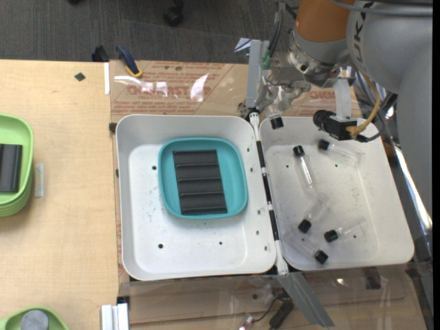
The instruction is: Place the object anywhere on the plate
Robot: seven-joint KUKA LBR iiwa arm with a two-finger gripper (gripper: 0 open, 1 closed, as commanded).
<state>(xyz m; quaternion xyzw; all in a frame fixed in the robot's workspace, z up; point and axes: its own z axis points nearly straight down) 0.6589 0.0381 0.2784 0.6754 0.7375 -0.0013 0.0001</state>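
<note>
The fixed camera is looking down at a slant on two shallow white bins sitting side by side on the bench. In the left bin [137,239], a teal plate [203,177] is lying roughly in the middle, and a dark ribbed insert [199,181] is resting on it, taking up most of the plate's floor. In the right bin [385,205], several clear tubes with black caps are lying scattered: one tube [303,169] is lying toward the upper middle with its cap at the far end, another capped piece [323,144] is sitting near the back wall, and three more caps [304,226], [331,236] and [320,256] are showing in the front part of the bin, well apart from the plate. The grey arm with its orange band [326,19] is reaching in from the right and hanging over the back edge where the two bins meet. The gripper [275,102] is hovering near the far left corner of the right bin, with a small black-capped piece [277,122] showing just below its tip; whether it is sitting between the jaws or lying on the bin rim cannot be told, nor whether the gripper is spread or pressed together. At the left of the bench a green dish [17,177] is sitting on the wooden top [62,253].
</note>
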